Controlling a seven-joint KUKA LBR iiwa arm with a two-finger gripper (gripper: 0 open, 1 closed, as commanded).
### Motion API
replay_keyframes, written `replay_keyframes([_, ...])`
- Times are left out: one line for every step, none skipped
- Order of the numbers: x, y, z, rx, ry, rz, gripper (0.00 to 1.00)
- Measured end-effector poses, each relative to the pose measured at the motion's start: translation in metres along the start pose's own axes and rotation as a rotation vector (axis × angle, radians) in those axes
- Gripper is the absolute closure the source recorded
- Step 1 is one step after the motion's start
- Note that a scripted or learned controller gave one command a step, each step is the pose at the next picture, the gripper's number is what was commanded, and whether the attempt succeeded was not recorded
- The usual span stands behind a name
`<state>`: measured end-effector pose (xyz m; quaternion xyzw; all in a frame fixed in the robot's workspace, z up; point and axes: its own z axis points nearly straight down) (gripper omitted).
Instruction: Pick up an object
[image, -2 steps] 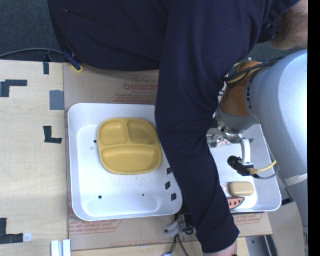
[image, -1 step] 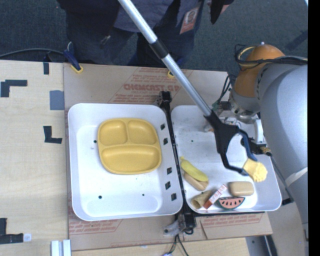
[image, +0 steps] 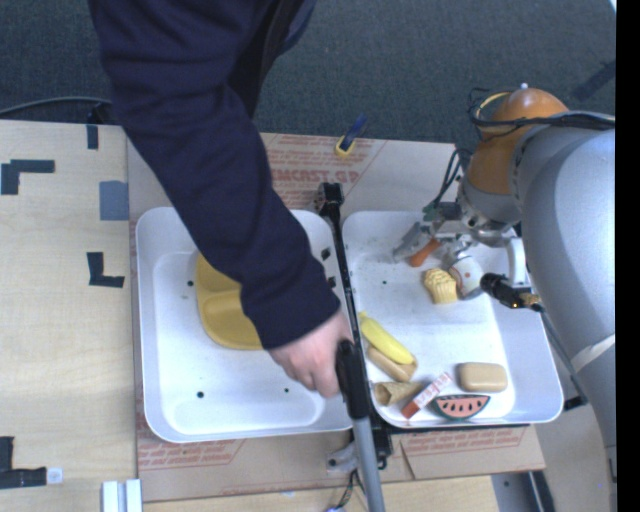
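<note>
We count 2 smooth, shallow white plastic bins side by side, and we judge the pick as not yet made. In the left bin (image: 165, 300) lies a flat, soft-looking yellow cloth (image: 222, 312), partly under a person's dark-sleeved arm (image: 215, 170), whose hand (image: 312, 362) rests near the divider. In the right bin (image: 530, 395) nearly everything sits loose: a glossy curved banana (image: 388, 342), a tan roll-shaped piece (image: 388, 366), a red-and-white packet (image: 428, 392), a watermelon slice (image: 462, 405), a rounded tan bread block (image: 482, 376), and farther back a knobbly pale corn piece (image: 441, 286). The gripper (image: 437, 243) hovers at the far side, just above the corn, with an orange thing (image: 421, 252) at its tip; we cannot tell whether its fingers are apart or clamped. What remains, in our view, is a sure grasp and a lift.
</note>
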<state>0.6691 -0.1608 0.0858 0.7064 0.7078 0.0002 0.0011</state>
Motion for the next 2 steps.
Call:
replay_keyframes([-0.001,0.0,-0.01,0.002,-0.004,-0.001,1.0])
replay_keyframes([-0.001,-0.06,-0.131,0.001,-0.001,0.001,1.0])
